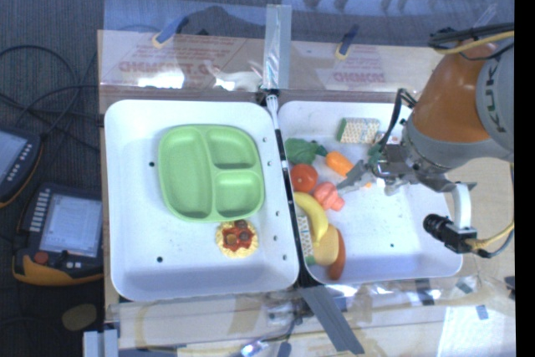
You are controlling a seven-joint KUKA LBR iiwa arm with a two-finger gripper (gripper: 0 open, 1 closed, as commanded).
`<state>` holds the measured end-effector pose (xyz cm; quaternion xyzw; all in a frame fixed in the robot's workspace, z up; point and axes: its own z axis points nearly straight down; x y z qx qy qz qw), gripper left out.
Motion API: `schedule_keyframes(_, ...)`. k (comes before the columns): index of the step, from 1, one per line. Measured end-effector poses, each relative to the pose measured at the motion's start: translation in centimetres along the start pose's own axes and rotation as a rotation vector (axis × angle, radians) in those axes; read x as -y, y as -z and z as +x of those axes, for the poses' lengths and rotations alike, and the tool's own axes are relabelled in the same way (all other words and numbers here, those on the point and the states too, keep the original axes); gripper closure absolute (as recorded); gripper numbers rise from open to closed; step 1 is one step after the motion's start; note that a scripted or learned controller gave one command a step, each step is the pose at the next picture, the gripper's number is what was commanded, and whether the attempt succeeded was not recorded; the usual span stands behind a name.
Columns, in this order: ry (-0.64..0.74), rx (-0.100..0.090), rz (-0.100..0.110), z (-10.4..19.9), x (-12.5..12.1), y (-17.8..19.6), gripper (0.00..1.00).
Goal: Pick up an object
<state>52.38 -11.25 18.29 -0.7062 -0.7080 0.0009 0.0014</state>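
The jaws look spread, one dark finger reaching toward nine o'clock, and nothing sits between them; the gripper (368, 171) hangs over the right bin (401, 255). Its far finger is hard to make out against the wrist. The arm (456, 109) hides that bin's three o'clock side. Just off the fingertip lie a carrot (338, 163), a pink piece (328, 196), a tomato (303, 177), a banana (313, 216) and something green (303, 150). A cracker (359, 130) lies at twelve o'clock. The left bin (134, 205) holds a green tray (209, 171) and a small pizza (236, 237). Cables and a pendant (58, 226) lie on grey carpet at nine o'clock.
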Motion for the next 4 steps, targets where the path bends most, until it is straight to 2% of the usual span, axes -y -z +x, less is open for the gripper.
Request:
schedule_keyframes(1, -0.147, 0.003, -0.016, -3.0, -7.4, -7.1, 0.0)
schedule_keyframes(2, -0.146, 0.003, -0.016, -3.0, -7.4, -6.2, 1.0)
schedule_keyframes(3, -0.146, 0.003, -0.016, -2.9, -7.4, -6.2, 0.0)
schedule_keyframes(4, -0.484, 0.002, -0.015, 0.8, -10.0, -9.2, 0.0)
